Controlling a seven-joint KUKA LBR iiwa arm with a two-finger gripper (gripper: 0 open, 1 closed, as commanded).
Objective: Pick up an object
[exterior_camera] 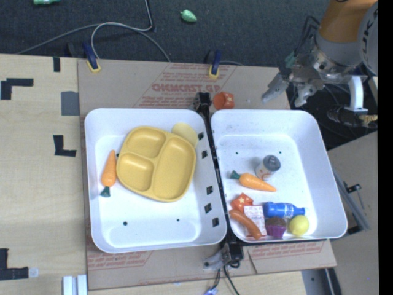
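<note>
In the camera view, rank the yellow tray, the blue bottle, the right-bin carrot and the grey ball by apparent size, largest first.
1. yellow tray, by far the largest.
2. blue bottle and right-bin carrot: they look alike in length, so I won't rank them apart.
3. grey ball, the smallest.

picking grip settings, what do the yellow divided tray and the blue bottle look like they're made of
Yellow divided tray: looks like moulded plastic, matte to satin, with one even colour and soft rounded compartment edges. Blue bottle: probably glossy plastic, going by its saturated colour and a pale cap end; it is too small to be sure.
</note>
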